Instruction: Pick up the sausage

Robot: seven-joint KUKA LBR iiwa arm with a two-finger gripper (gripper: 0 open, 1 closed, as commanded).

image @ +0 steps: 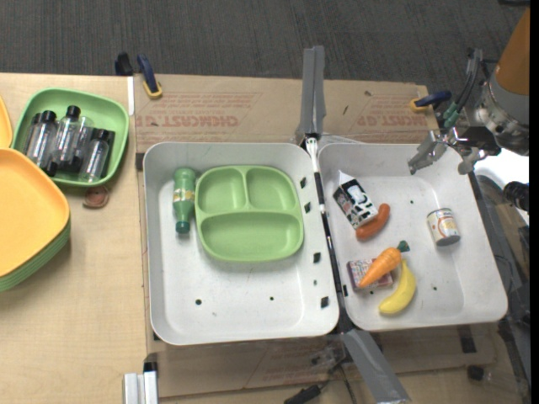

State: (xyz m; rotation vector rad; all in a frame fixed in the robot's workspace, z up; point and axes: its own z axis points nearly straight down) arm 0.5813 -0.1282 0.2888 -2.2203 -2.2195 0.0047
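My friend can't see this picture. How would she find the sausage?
Look in the right bin, near its left side. The sausage lies tilted there, against a black-and-white carton, above the carrot and banana. It is the small reddish-brown, smooth one.

The sausage (373, 222) touches a carton (353, 201) on its left, with bare bin floor (421, 209) to its right.

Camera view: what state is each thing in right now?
Gripper: open, above the right bin's far edge, holding nothing.
Sausage: lying in the right bin, against a carton.
Can: on its side.
Green bottle: lying beside the green tray.
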